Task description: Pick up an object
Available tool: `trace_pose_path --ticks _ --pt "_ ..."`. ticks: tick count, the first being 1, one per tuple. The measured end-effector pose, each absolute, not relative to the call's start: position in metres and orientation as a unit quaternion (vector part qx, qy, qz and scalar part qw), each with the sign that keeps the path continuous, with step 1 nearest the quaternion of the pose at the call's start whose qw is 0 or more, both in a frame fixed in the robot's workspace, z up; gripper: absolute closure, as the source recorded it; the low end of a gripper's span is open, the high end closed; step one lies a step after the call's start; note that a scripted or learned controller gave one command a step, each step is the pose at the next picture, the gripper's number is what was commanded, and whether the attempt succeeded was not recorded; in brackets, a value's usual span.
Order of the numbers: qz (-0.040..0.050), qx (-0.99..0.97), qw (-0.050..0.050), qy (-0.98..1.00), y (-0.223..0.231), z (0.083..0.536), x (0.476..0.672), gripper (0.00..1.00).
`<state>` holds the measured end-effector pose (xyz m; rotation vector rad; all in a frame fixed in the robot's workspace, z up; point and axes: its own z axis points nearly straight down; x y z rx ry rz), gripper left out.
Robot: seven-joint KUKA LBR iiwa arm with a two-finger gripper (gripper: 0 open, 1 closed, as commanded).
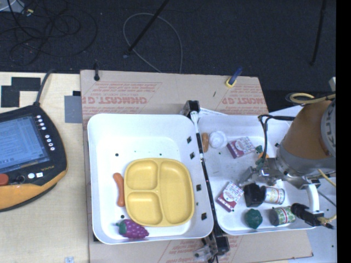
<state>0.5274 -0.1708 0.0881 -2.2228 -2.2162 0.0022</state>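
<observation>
My gripper (256,173) hangs low over the middle of the right bin (219,223), with the grey arm and its orange band reaching in from the right. Just below it lies a small white bottle with a black cap (267,194). A maroon-and-white packet (230,195) lies to the gripper's lower left, and a second packet (242,147) lies above it. A dark green ball (253,218) and a small green-labelled jar (282,216) rest near the bin's front wall. Nothing can be seen held in the gripper.
A white round lid (218,139) and a small orange piece (204,141) lie at the right bin's back left. The left bin (104,141) bears a yellow divided plate (159,192), an orange sausage-like toy (119,189) and purple grapes (133,229). A tablet (24,152) lies far left.
</observation>
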Motion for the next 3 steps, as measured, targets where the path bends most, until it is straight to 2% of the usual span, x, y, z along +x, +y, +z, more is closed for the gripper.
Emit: trace_pose_path --ticks 1,2,3 --pt "-0.0003 -0.708 0.001 -0.706 -0.151 0.088 0.489 0.0" --pt "-0.0013 -0.71 0.002 -0.704 -0.151 0.099 0.489 1.0" --pt "0.0002 -0.707 0.001 -0.708 -0.079 0.188 0.529 1.0"
